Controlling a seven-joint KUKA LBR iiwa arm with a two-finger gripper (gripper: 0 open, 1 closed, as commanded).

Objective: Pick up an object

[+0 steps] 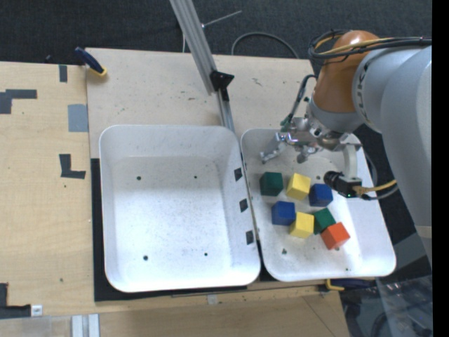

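Observation:
Several cubes lie in the right bin (365,264): a green cube (271,183), a yellow cube (298,186), a blue cube (320,194), a second blue cube (283,212), a second yellow cube (303,224), a dark green cube (323,219) and an orange cube (335,235). My gripper (286,156) hangs over the far end of that bin, just beyond the green and yellow cubes. It is open, its two metal fingers spread apart with nothing between them.
The left bin (175,209) sits beside the right one, their rims touching. A slanted metal pole (196,34) rises behind the bins. A blue and yellow clamp (91,62) lies at the bench's far left. A black cable (266,42) loops behind the right bin.

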